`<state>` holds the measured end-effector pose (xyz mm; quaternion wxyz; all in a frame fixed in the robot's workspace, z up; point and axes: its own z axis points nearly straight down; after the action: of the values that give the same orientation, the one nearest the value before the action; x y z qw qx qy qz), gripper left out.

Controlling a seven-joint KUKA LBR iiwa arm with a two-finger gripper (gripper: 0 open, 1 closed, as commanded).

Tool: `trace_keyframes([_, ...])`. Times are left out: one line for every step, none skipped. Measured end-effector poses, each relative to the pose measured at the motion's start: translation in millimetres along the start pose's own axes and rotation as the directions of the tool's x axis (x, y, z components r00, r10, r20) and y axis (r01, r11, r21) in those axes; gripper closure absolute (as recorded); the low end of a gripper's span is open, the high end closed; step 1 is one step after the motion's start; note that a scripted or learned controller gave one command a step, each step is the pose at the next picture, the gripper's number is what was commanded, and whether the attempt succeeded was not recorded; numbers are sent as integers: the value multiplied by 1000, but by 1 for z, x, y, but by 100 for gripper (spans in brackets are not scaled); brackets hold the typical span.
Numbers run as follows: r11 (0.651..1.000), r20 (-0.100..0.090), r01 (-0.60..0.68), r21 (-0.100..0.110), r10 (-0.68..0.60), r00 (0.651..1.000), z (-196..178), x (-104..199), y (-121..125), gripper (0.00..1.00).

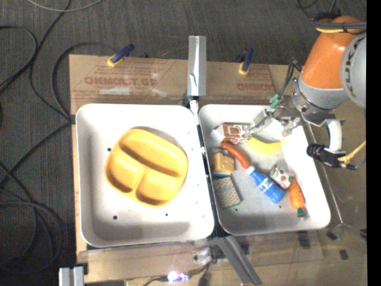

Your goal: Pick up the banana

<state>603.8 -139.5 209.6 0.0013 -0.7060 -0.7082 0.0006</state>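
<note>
Camera view: we see the banana point(265, 145) in the right bin point(318, 216), w/ the pincer point(275, 119) just above it; can't tell if it's spread or pressed. We judge the banana light, smooth, prob. plastic, curved — so grip across its middle. Sausage point(234, 152) touches banana's left end, carton point(234, 131) sits just left of it, bottle point(265, 185) below; crowding on banana's left.

Banana point(265, 146) in right bin point(321, 210) (beside sausage point(236, 153)) —

gripper point(271, 124) low, seemingly tilted
</note>
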Motion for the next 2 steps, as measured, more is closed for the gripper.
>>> trace_keyframes([977,4,215,0,-215,977,77,-41,26,0])
trace_keyframes([947,6,321,-6,-321,947,122,-63,36,0])
